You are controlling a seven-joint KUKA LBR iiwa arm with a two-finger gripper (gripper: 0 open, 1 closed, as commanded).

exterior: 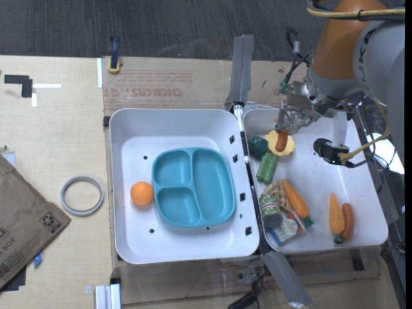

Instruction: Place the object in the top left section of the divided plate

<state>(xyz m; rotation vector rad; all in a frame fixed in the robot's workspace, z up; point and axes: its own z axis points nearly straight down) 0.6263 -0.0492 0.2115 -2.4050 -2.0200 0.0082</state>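
Note:
A teal divided plate with three sections lies in the left bin. An orange ball rests just left of the plate. In the right bin, my gripper hangs at the far left corner, directly above a yellow disc with a brown sausage-like piece on it. The fingers point down at that piece; whether they touch it I cannot tell.
The right bin also holds a dark green round item, a green cucumber, a carrot, a printed packet and an orange-and-red pair. A grey ring and a brown box lie on the bench at left.

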